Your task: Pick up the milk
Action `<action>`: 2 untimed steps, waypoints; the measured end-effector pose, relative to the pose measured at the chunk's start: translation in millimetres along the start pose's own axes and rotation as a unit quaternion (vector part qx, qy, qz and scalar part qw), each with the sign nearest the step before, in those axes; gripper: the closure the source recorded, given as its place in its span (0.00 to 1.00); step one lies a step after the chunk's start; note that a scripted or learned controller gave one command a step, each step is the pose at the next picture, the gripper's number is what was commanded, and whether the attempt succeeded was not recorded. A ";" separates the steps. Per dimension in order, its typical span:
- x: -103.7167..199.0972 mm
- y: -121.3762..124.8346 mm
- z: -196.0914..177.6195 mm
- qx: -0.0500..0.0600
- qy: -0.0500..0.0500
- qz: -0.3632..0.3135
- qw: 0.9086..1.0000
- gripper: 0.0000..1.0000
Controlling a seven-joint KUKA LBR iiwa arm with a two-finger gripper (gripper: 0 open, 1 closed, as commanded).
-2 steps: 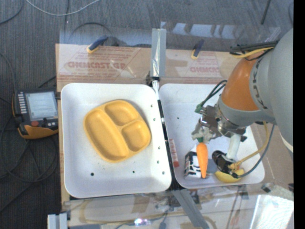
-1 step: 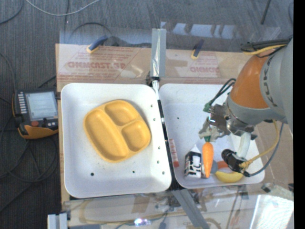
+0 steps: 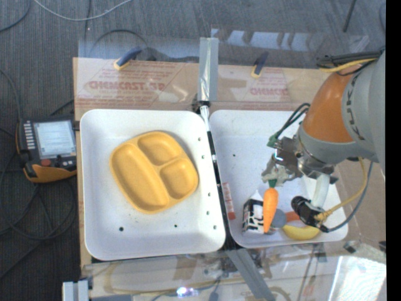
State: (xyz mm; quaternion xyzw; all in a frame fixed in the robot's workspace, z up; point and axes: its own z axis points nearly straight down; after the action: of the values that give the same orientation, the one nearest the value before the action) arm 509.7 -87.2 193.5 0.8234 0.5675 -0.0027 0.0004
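The milk (image 3: 252, 216) is a small white carton with black patches, lying near the front edge of the right bin (image 3: 241, 140). An orange carrot (image 3: 269, 209) leans against its right side. My gripper (image 3: 277, 170) hangs just above the carrot's green top, up and to the right of the milk, and nothing shows in its grasp. The grey arm with its orange band (image 3: 332, 115) reaches in from the right.
A yellow banana (image 3: 301, 232) lies at the right bin's front right corner, with a small reddish item (image 3: 292, 218) beside the carrot. A yellow divided plate (image 3: 155, 170) sits in the left bin (image 3: 103, 231). A handheld controller (image 3: 49, 146) rests left of the bench.
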 end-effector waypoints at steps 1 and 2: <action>64.0 -52.8 10.6 0.001 0.001 -0.058 0.998 0.00; 17.7 -28.7 -9.1 0.000 0.001 -0.086 0.996 0.00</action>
State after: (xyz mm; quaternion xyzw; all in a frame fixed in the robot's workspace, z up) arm 489.2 -60.4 202.6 0.7718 0.6359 -0.0018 -0.0004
